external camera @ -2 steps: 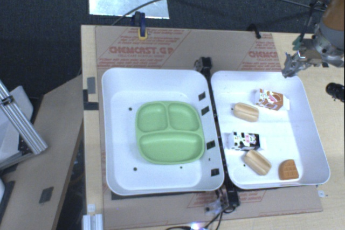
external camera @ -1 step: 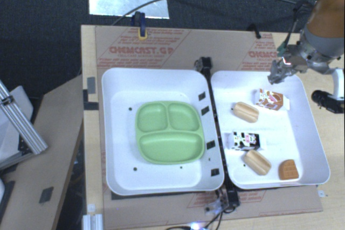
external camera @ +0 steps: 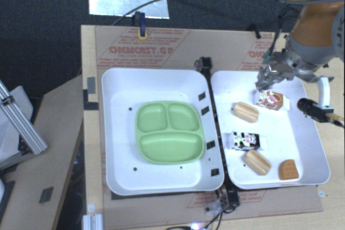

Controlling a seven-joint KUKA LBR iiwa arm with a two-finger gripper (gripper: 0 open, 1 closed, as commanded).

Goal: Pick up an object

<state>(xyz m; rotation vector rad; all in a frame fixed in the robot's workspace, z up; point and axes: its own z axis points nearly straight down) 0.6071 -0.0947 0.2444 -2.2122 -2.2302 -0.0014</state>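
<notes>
Grey robot arm's gripper [external camera: 266, 83] hovering over the right bin [external camera: 315, 140], finger spread too blurred to tell, red-and-white packet [external camera: 269, 99] lying just below the fingertips, tan bread roll [external camera: 245, 111] sitting nearby beyond it, green divided plate [external camera: 170, 132] resting well apart

Red "CHEMCAST GP" lettering stands on the brown board [external camera: 141, 47] behind the bins.

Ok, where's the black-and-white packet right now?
The black-and-white packet lies in the right bin, near its left wall, between the two bread rolls: one above it in the camera view, one below.
</notes>
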